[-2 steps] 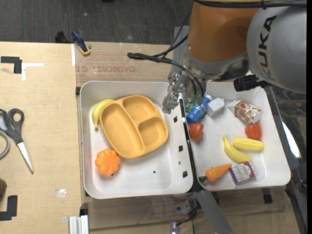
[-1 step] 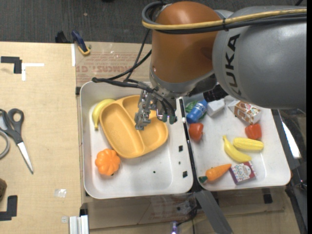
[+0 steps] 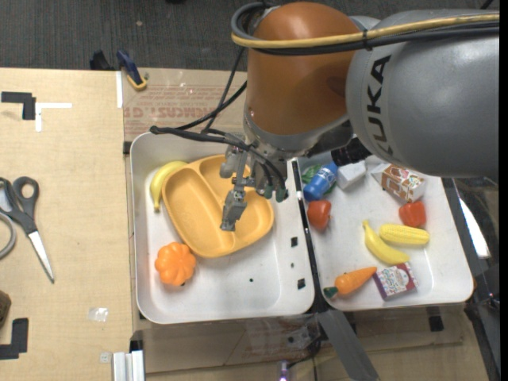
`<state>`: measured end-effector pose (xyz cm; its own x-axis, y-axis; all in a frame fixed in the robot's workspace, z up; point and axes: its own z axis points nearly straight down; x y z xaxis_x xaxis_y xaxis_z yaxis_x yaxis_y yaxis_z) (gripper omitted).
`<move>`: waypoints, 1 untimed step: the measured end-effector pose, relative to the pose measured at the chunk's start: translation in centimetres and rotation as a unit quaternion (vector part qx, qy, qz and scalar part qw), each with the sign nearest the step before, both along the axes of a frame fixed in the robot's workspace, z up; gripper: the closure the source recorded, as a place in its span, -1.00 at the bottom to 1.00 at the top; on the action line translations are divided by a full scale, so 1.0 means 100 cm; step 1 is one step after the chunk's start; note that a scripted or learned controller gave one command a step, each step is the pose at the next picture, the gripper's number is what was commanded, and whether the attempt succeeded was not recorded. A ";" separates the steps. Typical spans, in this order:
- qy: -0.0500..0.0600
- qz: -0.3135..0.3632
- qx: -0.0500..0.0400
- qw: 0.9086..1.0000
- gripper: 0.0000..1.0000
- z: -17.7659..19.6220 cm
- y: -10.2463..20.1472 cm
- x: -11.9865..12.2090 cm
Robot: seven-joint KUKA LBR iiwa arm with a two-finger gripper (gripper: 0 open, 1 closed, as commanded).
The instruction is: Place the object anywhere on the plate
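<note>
Overhead, arm (image 3: 381, 94) hangs its hand (image 3: 234, 205), grip unreadable, above the plate (image 3: 198, 213), right rim.

plate (image 3: 202, 213): yellow-orange, divided, tilted in the left bin
banana (image 3: 163, 179): yellow, curved, touching the plate's upper-left rim

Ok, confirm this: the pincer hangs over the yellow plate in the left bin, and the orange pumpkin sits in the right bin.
Wrong on the pumpkin: the camera view shows it in the left bin, beside the yellow plate. The pincer does hang over that plate.
</note>
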<state>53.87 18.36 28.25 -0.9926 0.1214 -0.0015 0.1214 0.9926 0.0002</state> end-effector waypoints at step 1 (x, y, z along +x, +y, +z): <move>0.000 -0.062 0.000 0.998 -1.00 0.063 0.026 0.020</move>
<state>55.90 20.97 34.54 -0.9700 0.2429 -0.0021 0.2429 0.9700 0.0000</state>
